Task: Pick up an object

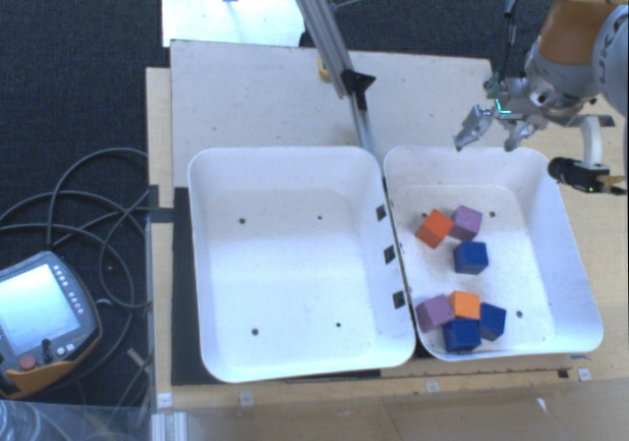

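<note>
From above, the hand (488, 131) hangs over the far rim of the right bin (575, 262), at the end of the grey arm with its orange band (582, 7). Its two fingers are spread apart and there is nothing between them.

The blocks all lie in the right bin, in two clusters. The nearer cluster to the hand holds an orange block (433, 228), a purple block (466, 222) touching it, and a blue block (471, 256) just beside both. The second cluster sits against the bin's near wall: a second purple block (433, 311), a second orange block (466, 304), and two blue ones (461, 334) (491, 320), all packed close together.

The first cluster lies toward the camera from the hand and a little to the view's left, so the move I would expect is a short reach inward and down. The blocks are cubes, with no long axis to align to, but each is turned at its own angle. The tight packing may leave little room for a finger.

The left bin (211, 233) stands beside on the tabletop (256, 85). No writing or brand is readable anywhere.
</note>
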